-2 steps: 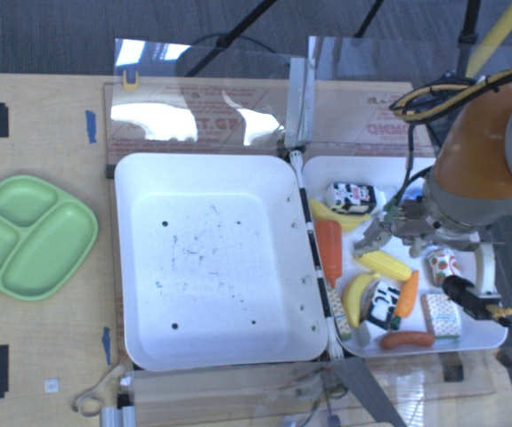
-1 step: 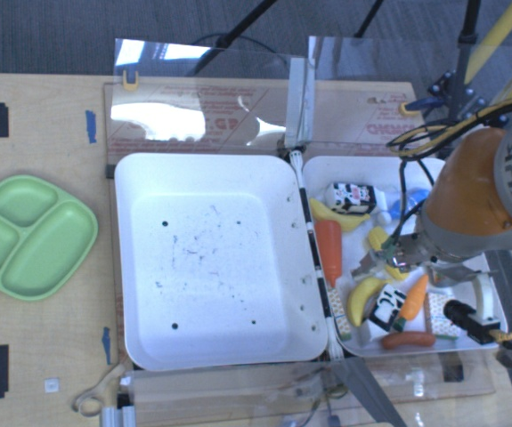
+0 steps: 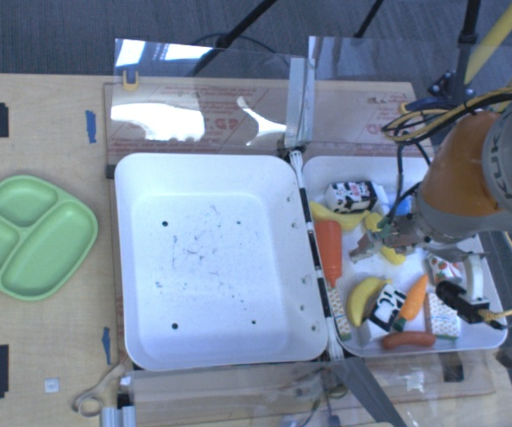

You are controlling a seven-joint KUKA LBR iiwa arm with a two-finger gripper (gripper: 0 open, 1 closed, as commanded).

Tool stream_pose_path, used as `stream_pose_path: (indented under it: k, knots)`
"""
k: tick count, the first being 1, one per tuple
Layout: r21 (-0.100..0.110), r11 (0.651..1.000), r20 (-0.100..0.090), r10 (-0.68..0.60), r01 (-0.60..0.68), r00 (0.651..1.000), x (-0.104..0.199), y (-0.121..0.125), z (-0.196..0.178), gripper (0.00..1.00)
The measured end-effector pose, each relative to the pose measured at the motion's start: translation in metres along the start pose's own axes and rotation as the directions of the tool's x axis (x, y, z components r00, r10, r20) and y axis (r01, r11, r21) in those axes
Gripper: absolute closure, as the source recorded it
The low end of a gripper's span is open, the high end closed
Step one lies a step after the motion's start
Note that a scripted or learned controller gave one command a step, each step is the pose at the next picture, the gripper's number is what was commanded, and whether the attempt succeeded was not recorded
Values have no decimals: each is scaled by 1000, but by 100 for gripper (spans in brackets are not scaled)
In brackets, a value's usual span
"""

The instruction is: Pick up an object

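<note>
jaws point(image 3: 389, 238) low in right bin point(image 3: 478, 338) among toy food, grip state unclear, beside orange carrot point(image 3: 329, 249)

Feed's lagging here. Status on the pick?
Hand low in right bin, fingers unclear. Nothing seen held. Toys crowded around: carrot, banana, cow.

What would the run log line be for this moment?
arm: over right bin | gripper: low among toys, grasp unclear | left bin: untouched

The arm point(image 3: 469, 176) reached over the right bin point(image 3: 478, 341), which held a carrot point(image 3: 329, 249), a banana point(image 3: 363, 299) and other toys. A green divided plate point(image 3: 28, 236) lay on the desk point(image 3: 42, 114), left of the left bin point(image 3: 211, 238).
</note>
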State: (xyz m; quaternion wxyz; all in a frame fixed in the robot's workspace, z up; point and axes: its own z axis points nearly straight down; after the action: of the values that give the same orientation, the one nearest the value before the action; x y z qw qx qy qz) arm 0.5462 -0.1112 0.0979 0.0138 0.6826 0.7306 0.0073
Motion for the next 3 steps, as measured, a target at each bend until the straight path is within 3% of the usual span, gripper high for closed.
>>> stream_pose_path:
  k: [1,2,3]
  knots:
    - [20,978,-12,-209,209,978,-9,37,13,0]
    - [21,978,-14,-209,209,978,-9,38,6,100]
    - [34,997,-13,-63,63,998,51,55,-96,100]
